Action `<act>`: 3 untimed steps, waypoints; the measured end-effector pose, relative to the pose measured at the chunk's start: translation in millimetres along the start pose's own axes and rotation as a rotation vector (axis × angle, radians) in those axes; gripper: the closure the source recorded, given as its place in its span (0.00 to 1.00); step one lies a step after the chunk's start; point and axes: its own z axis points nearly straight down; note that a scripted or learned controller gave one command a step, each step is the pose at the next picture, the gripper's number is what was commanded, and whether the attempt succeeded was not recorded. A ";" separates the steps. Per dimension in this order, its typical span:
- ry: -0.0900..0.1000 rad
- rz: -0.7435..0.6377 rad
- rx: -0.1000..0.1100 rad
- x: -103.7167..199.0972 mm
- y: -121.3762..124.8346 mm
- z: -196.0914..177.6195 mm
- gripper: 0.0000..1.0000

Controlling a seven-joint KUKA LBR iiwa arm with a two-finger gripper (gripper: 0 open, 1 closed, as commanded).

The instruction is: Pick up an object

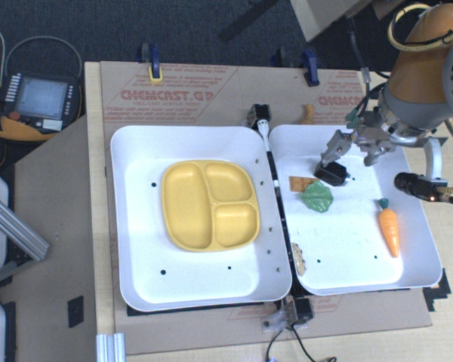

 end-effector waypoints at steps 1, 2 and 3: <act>-0.001 -0.003 -0.015 0.3 2.8 -8.6 0.00; 0.000 -0.002 -0.009 -6.2 0.6 36.7 0.00; 0.000 -0.002 -0.008 -13.9 -2.4 84.1 0.00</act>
